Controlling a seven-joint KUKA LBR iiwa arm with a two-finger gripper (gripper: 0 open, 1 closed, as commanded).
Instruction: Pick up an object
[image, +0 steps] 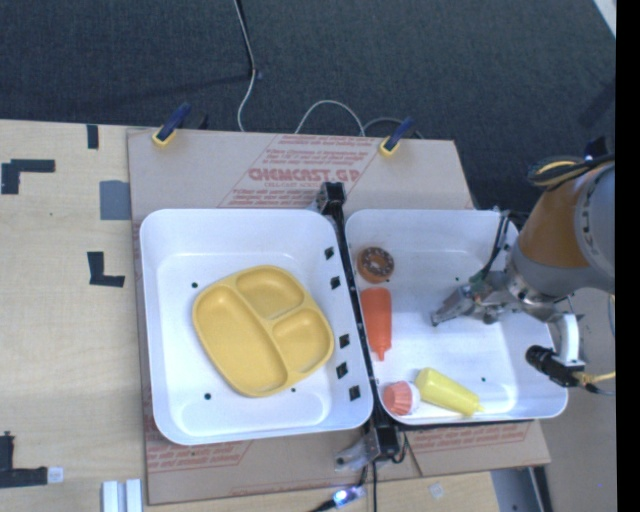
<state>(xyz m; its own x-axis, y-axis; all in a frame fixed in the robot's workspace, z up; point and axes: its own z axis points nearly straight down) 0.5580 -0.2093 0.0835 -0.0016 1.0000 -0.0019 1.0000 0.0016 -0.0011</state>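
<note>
Arm reaching left, tool low over right bin

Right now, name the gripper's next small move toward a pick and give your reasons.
Probably a short slide toward the divider, to come over the orange carrot. The gripper sits in the right bin with bare white floor under it, and the carrot lies closest, level with it. The yellow piece and the donut lie farther off.

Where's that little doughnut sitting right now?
The doughnut lies in the right bin, near its far-left corner by the divider, just above the carrot.
</note>
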